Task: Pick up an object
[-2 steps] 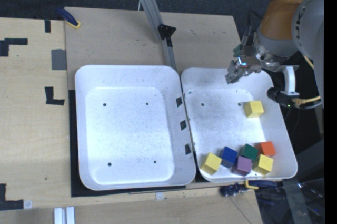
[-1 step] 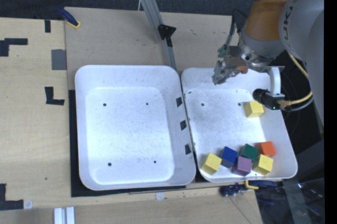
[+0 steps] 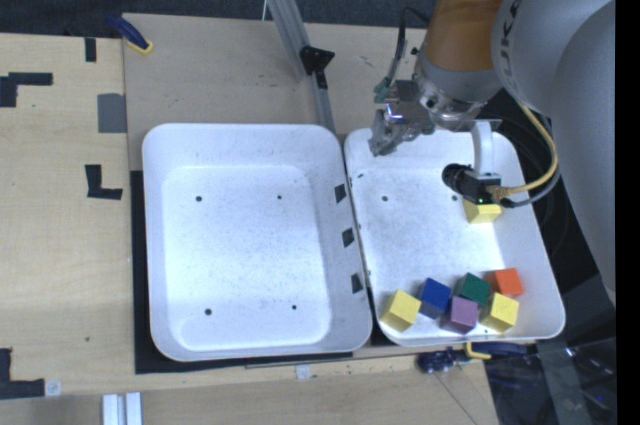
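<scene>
Hovering over the far left corner of the right bin (image 3: pixel 412 235): gripper (image 3: pixel 386 141), pointed down at bare white floor just inside the rim; open or closed cannot be told, too small and blurred at this slant; no block seen at its tip. Arm (image 3: pixel 560 33) comes in from the right, wrist bent over the bin's far edge.

Candidates all lie in the right bin, bunched along the near wall, well apart from the gripper. Left to right: yellow block (image 3: pixel 402 310); blue block (image 3: pixel 435 295); purple block (image 3: pixel 463 314); green block (image 3: pixel 474 288); orange block (image 3: pixel 508 281); second yellow (image 3: pixel 503 313) at the right end. Most touch a neighbour. The bunching looks like things having slid against the wall; a guess only. A lone yellow piece (image 3: pixel 483 212) sits mid-bin near the right wall; likely a block, not certain.

Left bin (image 3: pixel 250 243): bare floor, a few dark specks.

Judgement: pick not yet begun; a descent here would meet nothing; the gripper must cross to the near wall first. Crowding is the risk, since neighbours leave little room to straddle one block. The yellow block at the left end has a free side, and the lone piece stands clear; either seems the easier target.
</scene>
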You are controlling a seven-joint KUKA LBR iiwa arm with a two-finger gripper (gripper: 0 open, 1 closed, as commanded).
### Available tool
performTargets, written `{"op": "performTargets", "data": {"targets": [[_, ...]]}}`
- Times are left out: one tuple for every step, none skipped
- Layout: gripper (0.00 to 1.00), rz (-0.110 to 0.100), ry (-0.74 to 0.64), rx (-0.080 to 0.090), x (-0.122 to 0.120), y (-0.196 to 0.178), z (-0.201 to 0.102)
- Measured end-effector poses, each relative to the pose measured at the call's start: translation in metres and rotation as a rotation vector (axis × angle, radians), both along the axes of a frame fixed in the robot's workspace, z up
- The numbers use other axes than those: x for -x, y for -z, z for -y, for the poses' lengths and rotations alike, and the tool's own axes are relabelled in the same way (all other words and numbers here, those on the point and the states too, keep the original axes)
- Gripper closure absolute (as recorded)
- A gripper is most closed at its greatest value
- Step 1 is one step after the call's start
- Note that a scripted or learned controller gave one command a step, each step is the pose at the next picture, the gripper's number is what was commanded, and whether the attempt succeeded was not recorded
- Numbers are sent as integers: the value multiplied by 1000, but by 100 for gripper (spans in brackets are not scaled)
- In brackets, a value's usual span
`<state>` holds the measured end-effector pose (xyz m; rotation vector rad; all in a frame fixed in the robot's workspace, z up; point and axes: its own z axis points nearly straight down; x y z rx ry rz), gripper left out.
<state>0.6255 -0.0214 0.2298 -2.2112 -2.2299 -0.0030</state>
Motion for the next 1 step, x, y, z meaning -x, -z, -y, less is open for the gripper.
{"op": "performTargets", "data": {"targets": [[100,-3,1,1,6,10,-58]]}}
